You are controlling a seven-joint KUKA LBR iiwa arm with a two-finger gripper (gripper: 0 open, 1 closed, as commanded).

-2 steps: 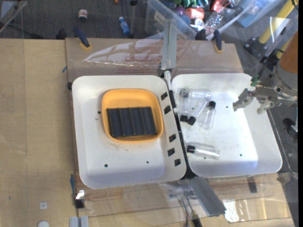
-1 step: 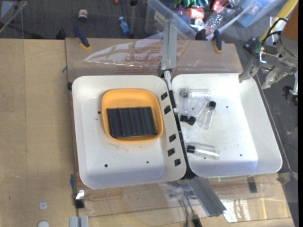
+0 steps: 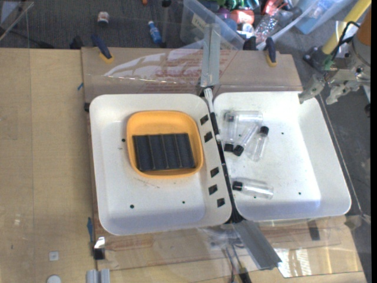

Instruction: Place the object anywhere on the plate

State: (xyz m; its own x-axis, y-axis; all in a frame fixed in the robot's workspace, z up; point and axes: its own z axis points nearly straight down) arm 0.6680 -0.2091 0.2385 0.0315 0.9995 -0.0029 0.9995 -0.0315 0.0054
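Vials (image 3: 247, 135) lie in the right bin (image 3: 306, 158), well apart from the jaws (image 3: 333, 84); their state unclear.

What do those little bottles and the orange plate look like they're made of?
The little bottles look like clear plastic or glass: the white bin shows through them, and their caps are black. The orange plate looks like matte plastic, evenly coloured, with a dark ribbed insert.

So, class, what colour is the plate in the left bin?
The plate is orange-yellow with a ridged dark grey insert; the overhead camera view shows it.
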